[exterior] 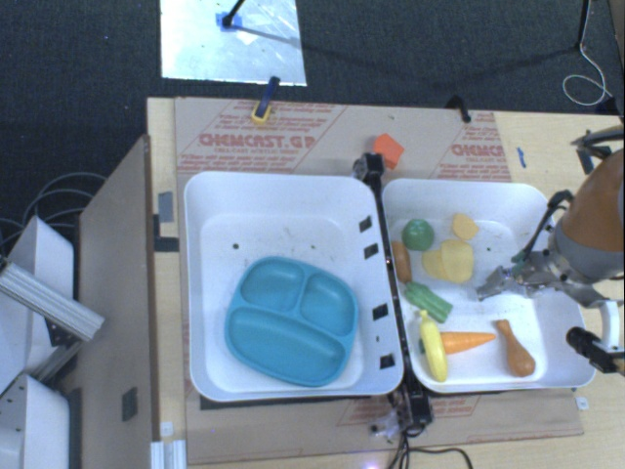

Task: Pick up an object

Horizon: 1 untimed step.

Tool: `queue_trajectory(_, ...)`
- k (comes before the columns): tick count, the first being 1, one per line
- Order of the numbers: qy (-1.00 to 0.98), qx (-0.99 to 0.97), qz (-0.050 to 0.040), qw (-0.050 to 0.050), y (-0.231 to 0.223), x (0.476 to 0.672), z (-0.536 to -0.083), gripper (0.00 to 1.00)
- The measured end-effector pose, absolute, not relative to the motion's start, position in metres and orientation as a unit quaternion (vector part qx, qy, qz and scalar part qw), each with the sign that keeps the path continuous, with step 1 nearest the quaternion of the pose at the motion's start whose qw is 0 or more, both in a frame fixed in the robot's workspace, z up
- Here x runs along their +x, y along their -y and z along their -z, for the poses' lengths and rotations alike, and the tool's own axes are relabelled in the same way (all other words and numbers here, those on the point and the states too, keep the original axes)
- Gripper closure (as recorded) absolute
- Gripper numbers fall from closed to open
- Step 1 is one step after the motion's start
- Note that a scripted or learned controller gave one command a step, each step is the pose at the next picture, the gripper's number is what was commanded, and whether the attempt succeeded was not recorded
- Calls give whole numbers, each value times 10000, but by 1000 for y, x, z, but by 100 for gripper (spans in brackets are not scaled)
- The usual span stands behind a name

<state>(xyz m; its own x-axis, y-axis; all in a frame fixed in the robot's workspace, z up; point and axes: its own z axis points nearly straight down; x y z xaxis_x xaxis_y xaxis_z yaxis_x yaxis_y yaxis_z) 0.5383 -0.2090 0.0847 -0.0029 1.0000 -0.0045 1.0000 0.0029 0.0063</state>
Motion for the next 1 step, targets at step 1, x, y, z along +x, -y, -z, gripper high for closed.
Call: queue_trajectory(1, -7071, 7071, 3, -18, 180, 484, -93, 0)
